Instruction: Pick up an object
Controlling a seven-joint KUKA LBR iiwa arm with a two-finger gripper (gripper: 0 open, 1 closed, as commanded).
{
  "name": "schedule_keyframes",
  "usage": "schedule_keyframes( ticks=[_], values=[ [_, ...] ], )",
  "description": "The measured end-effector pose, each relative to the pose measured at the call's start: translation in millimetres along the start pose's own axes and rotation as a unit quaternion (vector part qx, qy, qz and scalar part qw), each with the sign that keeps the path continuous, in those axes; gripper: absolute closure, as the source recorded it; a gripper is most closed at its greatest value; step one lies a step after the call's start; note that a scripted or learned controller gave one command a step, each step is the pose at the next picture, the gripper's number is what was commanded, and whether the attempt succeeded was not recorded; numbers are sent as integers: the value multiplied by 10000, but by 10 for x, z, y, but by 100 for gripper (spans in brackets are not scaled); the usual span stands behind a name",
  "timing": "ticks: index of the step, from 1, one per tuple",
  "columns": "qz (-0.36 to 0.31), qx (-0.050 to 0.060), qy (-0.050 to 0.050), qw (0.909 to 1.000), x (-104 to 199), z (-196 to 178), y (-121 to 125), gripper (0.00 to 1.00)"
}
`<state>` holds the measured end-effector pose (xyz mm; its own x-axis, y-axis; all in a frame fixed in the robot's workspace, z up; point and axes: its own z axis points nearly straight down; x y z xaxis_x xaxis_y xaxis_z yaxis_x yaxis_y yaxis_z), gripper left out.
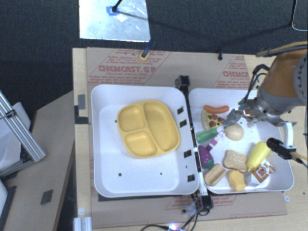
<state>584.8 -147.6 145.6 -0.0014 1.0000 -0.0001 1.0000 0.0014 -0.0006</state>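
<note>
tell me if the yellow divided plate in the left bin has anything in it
Empty. The yellow plate lies flat in the left bin, and all three of its compartments show bare yellow.

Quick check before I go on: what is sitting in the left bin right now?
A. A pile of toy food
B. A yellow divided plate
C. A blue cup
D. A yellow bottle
B. The left bin holds a yellow divided plate with three compartments, while the toy food, such as the hot dog and the yellow bottle, lies in the right bin.
</note>
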Motion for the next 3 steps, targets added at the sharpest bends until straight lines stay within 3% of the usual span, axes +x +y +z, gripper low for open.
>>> schedule_keyframes(
  ticks=[1,2,3],
  values=[
    [3,-53,-38,10000,-54,558,26,0],
    [-1,-21,-5,10000,-51,605,39,0],
    [-1,-40,-9,10000,-56,489,50,100]
  ],
)
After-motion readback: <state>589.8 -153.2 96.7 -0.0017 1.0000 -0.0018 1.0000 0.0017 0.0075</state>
